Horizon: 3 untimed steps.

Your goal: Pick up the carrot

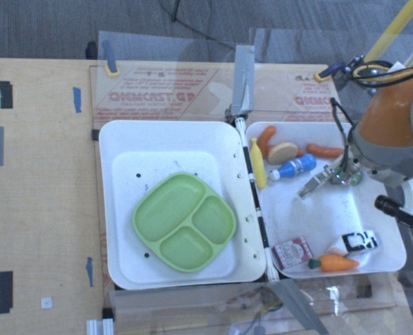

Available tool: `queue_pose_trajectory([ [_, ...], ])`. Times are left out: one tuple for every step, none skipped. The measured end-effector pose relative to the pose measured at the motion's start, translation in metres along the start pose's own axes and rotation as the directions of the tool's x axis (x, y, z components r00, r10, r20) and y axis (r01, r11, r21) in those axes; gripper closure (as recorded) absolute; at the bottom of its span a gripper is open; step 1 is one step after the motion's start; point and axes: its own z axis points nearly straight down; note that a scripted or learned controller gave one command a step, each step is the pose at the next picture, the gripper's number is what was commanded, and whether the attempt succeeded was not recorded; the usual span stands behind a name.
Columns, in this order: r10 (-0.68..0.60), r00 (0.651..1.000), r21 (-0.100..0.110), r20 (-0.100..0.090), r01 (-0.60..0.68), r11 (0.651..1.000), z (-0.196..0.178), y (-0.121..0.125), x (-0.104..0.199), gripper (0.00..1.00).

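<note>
The carrot (337,262), orange with a small green top, lies near the front edge of the right bin (384,257). My gripper (310,186) hangs over the middle of that bin, pointing left, well behind the carrot and apart from it. Nothing shows in the gripper. The grey arm with its orange band (395,117) comes in from the right.
A pink box (292,252) lies left of the carrot and a black-and-white block (360,241) just behind it. At the back of the right bin are a blue bottle (295,167), a tan bun (283,151), a yellow banana (258,164) and two orange-red sausages (264,139) (325,150). A green divided plate (184,222) sits in the left bin (123,152).
</note>
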Motion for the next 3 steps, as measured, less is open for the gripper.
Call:
queue_pose_trajectory([
  [0.565, 0.825, 0.003, 0.025, -0.565, 0.825, 0.003, 0.019, 0.049, 0.0],
  [0.565, 0.825, -0.001, 0.03, -0.565, 0.825, -0.008, 0.019, 0.047, 1.0],
  [0.851, 0.524, 0.002, 0.028, -0.852, 0.524, -0.092, -0.017, 0.115, 1.0],
])
